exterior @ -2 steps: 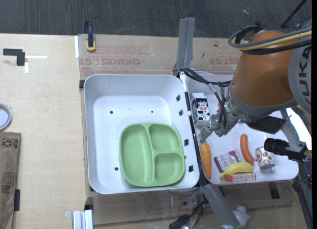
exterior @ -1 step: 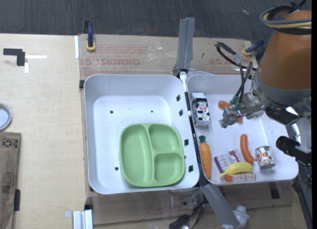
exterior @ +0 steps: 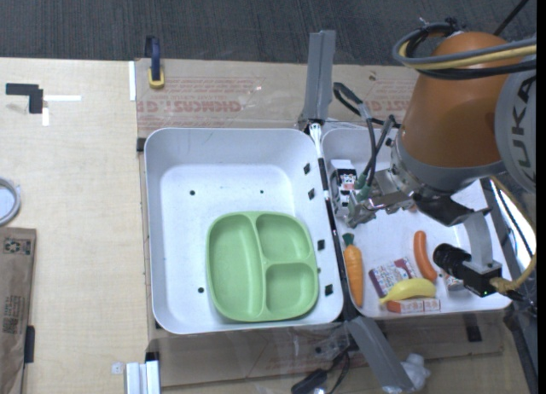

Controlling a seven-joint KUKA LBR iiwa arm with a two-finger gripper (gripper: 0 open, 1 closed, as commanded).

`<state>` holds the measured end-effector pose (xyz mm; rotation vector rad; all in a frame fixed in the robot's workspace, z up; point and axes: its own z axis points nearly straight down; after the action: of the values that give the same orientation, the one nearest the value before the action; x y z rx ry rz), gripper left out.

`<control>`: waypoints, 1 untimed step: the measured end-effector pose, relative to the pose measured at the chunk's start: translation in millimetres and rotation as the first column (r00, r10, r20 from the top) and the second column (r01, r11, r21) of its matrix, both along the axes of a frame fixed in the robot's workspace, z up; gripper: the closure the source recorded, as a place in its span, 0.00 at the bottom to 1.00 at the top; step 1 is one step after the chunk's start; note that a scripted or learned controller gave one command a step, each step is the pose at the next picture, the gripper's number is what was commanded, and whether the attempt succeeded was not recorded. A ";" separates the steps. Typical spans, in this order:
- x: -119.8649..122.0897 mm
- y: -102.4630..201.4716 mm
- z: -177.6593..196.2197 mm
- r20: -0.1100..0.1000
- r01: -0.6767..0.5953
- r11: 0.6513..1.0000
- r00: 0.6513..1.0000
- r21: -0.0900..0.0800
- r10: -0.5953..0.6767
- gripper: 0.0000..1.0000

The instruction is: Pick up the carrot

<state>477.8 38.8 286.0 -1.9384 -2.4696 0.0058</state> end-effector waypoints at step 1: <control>0.4 -29.8 40.2 0.003 0.100 0.995 0.995 -0.001 -0.100 1.00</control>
<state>478.2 9.0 326.3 -2.0615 -2.3712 0.0045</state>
